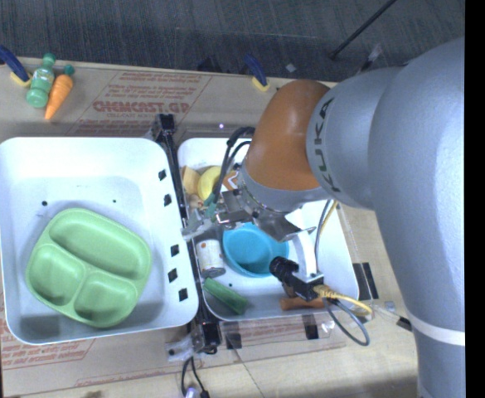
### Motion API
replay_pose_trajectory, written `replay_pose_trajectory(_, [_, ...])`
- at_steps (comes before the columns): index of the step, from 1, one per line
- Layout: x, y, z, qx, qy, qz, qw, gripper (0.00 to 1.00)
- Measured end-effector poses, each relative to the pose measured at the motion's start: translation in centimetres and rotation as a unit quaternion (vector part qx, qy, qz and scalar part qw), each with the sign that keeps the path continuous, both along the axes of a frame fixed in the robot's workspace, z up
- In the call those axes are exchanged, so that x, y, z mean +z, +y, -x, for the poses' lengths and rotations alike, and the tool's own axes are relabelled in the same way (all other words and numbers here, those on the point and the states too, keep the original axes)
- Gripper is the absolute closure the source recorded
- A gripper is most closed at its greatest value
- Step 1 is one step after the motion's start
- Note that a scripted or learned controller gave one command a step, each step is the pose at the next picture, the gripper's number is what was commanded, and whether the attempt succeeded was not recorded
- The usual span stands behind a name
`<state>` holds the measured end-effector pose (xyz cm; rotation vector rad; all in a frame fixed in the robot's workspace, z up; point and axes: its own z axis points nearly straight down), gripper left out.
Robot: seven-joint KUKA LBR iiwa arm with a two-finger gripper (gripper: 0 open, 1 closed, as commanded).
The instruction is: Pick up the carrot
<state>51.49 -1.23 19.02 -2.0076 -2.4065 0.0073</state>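
Carrot not yet picked up; the grasp was all left to do.
Carrot (58, 96) lay on the bench's far-left corner, outside both bins; gripper (213, 214) was low over the right bin (341, 259), well apart, finger state impossible to tell.

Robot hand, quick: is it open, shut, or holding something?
Hand: low in the right white bin, beside the blue bowl; open or shut cannot be told.

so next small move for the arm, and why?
Probably lift clear of the right bin and swing toward the bench's far-left corner. The gripper sits low among the blue bowl and can, while the carrot lies outside both bins.
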Motion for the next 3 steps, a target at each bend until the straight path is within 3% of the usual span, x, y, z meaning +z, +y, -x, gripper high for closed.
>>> replay_pose_trajectory(1, [0.2, -7.3, -5.2, 0.134, -0.003, 0.0019, 0.991, 0.0])
replay_pose_trajectory(2, [0.1, 0.5, -2.3, 0.177, -0.001, -0.0015, 0.9843, 0.0])
replay_pose_trajectory(3, [6.5, -6.0, -8.7, 0.112, -0.005, 0.0016, 0.9937, 0.0])
